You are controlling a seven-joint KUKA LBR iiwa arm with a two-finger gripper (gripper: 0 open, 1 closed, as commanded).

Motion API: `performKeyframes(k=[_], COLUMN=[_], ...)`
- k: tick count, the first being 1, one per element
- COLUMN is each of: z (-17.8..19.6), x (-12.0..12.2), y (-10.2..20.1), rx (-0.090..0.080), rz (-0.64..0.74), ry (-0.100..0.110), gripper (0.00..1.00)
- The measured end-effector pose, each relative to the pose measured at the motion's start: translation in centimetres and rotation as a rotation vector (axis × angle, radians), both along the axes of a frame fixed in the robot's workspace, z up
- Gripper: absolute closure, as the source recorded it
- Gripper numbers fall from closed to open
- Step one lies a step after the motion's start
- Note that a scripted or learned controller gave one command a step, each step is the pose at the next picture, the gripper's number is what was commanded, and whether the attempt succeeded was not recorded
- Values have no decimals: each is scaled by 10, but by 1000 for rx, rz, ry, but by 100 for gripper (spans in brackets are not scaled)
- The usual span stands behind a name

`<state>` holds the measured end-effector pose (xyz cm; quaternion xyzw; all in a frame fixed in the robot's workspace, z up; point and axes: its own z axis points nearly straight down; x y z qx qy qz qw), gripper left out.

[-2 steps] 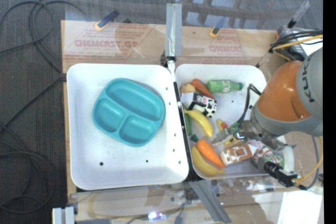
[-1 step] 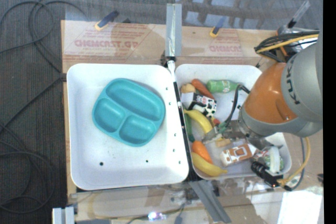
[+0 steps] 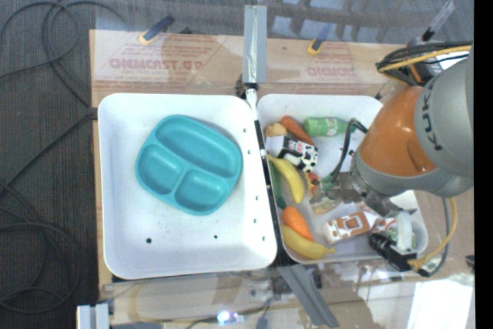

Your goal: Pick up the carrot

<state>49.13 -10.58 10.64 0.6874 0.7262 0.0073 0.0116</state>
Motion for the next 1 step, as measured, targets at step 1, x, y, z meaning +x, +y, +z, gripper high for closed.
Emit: performKeyframes(k=[1], z=[76], x=[48], y=[41], rx=[4], rz=[9], ry=[31], gripper=[100])
